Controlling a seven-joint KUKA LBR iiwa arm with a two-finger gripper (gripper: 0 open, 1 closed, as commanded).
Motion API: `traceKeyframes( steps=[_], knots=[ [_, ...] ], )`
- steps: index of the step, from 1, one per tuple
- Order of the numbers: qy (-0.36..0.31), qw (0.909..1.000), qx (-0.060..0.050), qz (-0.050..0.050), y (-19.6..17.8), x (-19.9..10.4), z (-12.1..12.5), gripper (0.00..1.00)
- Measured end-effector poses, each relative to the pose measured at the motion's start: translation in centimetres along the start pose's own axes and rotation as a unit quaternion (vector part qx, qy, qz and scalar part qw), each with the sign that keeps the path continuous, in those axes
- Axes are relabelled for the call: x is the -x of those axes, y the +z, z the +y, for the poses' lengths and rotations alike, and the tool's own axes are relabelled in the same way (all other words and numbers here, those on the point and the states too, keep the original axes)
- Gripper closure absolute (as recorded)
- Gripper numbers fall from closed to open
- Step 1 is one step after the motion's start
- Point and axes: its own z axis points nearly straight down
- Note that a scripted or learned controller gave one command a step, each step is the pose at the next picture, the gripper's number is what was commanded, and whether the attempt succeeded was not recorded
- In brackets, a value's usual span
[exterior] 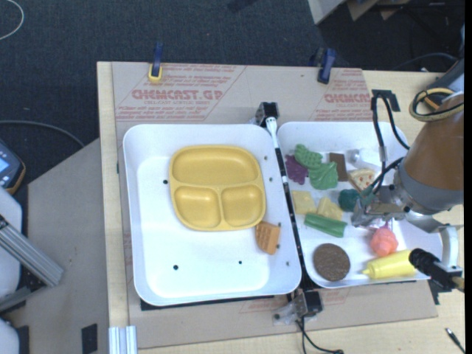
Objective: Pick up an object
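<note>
The right bin (pixel 291 135) holds several toy foods. Among them are purple grapes (pixel 296 169), a green leafy piece (pixel 318 169), a yellow wedge (pixel 304 201), a green cucumber (pixel 325 225), a brown round cookie (pixel 331 261), a pink-red ball (pixel 383 240) and a yellow bottle shape (pixel 389 265). My gripper (pixel 366 214) hangs low over this bin, beside a teal piece (pixel 349 198) and just above-left of the pink-red ball. The arm's orange band (pixel 440 150) rises to its right.
The left bin (pixel 147 220) carries a yellow three-compartment plate (pixel 217 186) and an orange waffle-like piece (pixel 268 237) near its right wall. A brown block (pixel 338 165) and a tan cracker (pixel 362 178) lie at the right bin's back. Cables (pixel 380 124) run beside the arm.
</note>
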Motion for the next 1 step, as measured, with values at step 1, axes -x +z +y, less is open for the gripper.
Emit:
traceKeyframes(
  steps=[1],
  knots=[
    [0.000, 1.0000, 0.000, 0.000, -6.02, 0.16, -0.59, 1.00]
  ],
)
